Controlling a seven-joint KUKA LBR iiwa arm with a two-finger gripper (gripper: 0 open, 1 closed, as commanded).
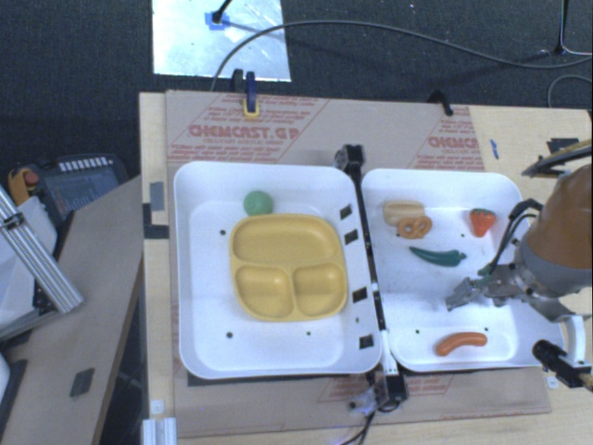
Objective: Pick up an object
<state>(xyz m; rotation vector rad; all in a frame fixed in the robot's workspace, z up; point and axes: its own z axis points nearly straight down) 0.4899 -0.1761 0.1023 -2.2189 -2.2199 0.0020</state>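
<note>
We judge the approach step in hand: the gripper (pixel 460 297) hangs over the right bin (pixel 508 185), its spread beyond telling; next, descend onto the sausage (pixel 461 343) by the near edge.

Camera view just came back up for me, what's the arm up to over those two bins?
The arm reaches in from the right over the right bin, its gripper low near the middle and holding nothing. Around it lie a green pepper, a sausage, a strawberry and a pretzel beside a bread piece. The left bin holds a yellow tray and a green ball.
</note>
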